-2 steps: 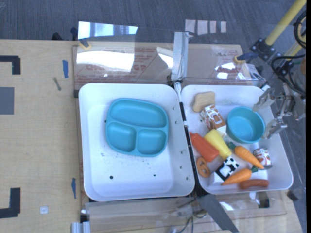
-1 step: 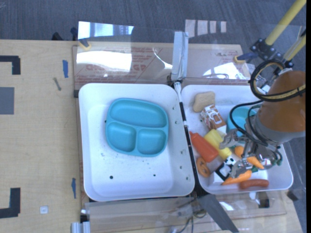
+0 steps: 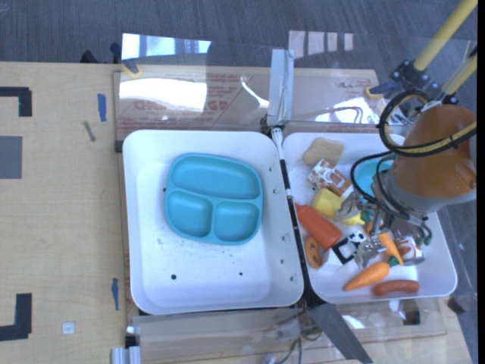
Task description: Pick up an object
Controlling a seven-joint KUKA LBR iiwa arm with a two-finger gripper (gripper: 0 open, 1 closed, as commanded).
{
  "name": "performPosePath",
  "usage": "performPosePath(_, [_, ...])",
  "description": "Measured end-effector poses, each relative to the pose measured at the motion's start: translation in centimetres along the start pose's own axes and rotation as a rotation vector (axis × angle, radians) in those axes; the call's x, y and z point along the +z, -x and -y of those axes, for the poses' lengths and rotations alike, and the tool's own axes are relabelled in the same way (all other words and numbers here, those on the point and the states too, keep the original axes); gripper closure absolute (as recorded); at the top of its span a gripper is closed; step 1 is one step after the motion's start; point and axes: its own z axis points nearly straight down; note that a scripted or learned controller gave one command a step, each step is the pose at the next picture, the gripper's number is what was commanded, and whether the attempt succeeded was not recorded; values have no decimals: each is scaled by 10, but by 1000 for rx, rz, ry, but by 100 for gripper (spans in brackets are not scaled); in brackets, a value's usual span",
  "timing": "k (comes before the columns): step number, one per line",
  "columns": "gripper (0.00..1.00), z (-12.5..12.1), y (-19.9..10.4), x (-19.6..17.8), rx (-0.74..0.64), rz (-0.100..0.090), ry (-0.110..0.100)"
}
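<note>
Arm: reaches in from the right, orange band above the right bin [image 3: 443, 279].
Claw [image 3: 377, 241]: low among the toys in the right bin; its grip cannot be made out.
Objects: carrot [image 3: 367, 275], sausage [image 3: 395, 287], red pepper [image 3: 318, 227], yellow block [image 3: 327, 202], cracker [image 3: 322, 151].
Left bin [image 3: 144, 203]: blue divided plate [image 3: 214, 198].

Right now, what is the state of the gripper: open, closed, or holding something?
Gripper: cannot be told; it is down among the toy food in the right bin, just above the carrot.
</note>
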Motion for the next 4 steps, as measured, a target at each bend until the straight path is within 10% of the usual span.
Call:
performPosePath(2, [0,10,114,22,-104,-38,11])
performPosePath(4, [0,-14,-18,20,-56,-12,8])
